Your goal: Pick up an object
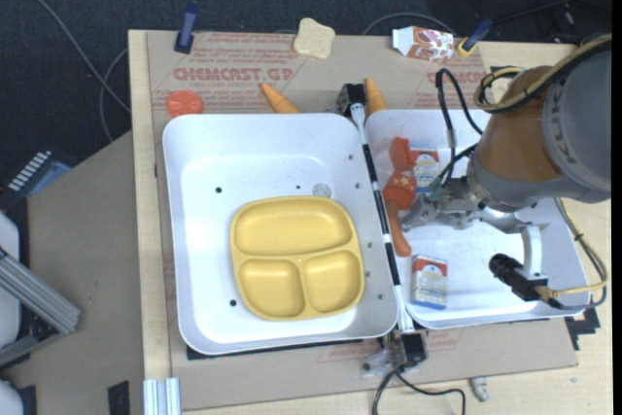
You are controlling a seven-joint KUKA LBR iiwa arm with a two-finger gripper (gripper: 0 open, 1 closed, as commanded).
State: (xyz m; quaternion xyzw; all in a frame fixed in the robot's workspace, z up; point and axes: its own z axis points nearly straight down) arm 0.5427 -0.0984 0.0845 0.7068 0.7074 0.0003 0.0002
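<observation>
White bins: left bin and right bin share one edge.
Tray: yellow, mid left bin; bare floor at 12 and 9 o'clock.
Gripper: low in right bin, by its left wall; finger state cannot be told.
Red object: at gripper's 11 o'clock.
Carton: at gripper's 6 o'clock, apart.
Board: reads "CHEMCAST".

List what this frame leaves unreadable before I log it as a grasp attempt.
- gripper in the camera view: the arm's wrist covers it, so a hold on the red object cannot be judged.
- Small carton in the right bin: print too small to read.
- Small round item beside the yellow tray in the left bin: too small to identify.
</observation>
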